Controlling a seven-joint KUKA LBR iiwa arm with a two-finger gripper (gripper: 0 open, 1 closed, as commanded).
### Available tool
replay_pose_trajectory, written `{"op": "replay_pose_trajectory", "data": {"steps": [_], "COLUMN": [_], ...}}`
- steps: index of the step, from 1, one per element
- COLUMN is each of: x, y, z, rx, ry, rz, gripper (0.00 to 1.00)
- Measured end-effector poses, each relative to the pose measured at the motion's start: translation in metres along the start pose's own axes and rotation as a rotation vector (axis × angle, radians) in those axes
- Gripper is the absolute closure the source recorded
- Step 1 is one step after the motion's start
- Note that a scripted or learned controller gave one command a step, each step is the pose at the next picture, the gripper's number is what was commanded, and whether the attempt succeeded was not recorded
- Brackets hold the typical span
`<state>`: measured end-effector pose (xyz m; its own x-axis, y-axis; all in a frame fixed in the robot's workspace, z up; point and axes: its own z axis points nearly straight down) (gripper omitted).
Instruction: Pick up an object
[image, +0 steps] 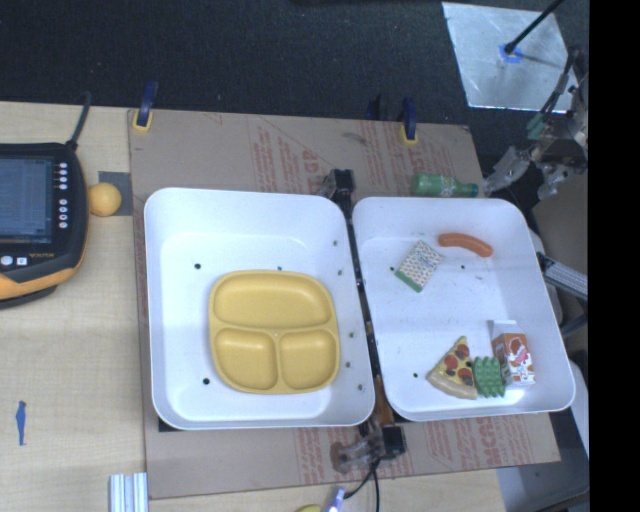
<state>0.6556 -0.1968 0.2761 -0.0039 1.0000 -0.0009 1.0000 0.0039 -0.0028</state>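
The right bin (450, 310) holds several small toys. An orange sausage (465, 243) lies near its far edge, with a green-and-white patterned packet (419, 265) just left of it. At the near right corner a pizza slice (455, 368), a green studded block (488, 376) and a red-and-white carton (514, 358) sit close together. My gripper (545, 158) shows as grey metal parts beyond the bin's far right corner, off the bin and away from every toy.
The left bin (180, 250) holds a yellow divided plate (273, 330). A green bottle (440, 185) lies on the cardboard just behind the right bin. A teach pendant (35, 225) and a yellow ball (104, 198) rest on the bench at the left.
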Motion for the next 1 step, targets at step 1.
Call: {"op": "replay_pose_trajectory", "data": {"steps": [1], "x": [0.0797], "y": [0.0005], "z": [0.1206], "rx": [0.004], "ry": [0.001], "rz": [-0.002], "gripper": [0.00]}}
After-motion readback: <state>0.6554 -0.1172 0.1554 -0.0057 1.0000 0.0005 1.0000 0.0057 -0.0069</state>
